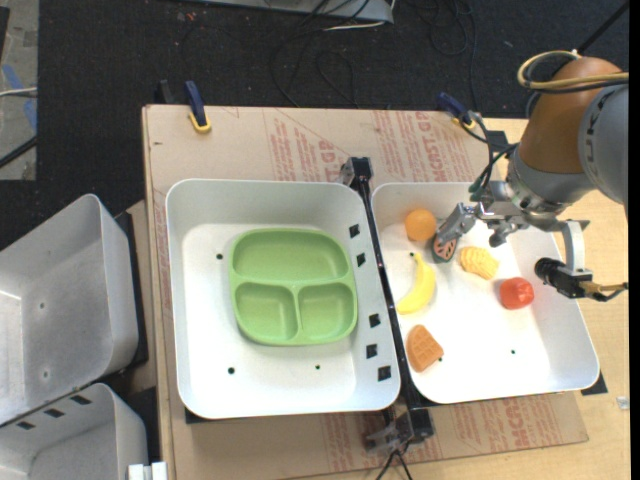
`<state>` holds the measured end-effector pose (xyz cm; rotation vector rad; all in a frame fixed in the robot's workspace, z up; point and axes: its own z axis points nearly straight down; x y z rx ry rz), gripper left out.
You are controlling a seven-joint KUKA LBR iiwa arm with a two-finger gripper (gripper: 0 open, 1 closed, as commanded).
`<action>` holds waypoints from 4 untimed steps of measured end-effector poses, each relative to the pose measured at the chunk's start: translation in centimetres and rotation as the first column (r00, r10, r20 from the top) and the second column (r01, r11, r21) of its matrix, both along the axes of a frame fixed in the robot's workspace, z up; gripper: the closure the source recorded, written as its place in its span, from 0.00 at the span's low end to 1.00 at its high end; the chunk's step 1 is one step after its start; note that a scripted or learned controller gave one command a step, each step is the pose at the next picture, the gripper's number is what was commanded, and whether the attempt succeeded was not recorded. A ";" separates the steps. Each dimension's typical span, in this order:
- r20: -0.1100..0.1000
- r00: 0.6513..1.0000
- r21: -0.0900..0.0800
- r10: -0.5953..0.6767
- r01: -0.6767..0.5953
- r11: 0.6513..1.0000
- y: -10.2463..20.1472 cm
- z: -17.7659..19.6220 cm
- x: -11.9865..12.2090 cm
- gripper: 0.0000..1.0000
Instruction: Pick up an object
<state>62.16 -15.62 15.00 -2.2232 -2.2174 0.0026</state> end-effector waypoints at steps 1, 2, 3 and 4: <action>0.009 1.000 -0.006 0.001 0.000 1.000 -0.2 -4.8 0.2 0.00; 0.019 1.000 -0.006 0.000 0.000 1.000 -0.1 -3.4 0.5 1.00; 0.005 1.000 0.000 0.004 -0.004 1.000 -0.1 0.7 0.4 1.00; 0.008 1.000 -0.001 0.005 -0.005 1.000 -0.1 6.0 0.5 1.00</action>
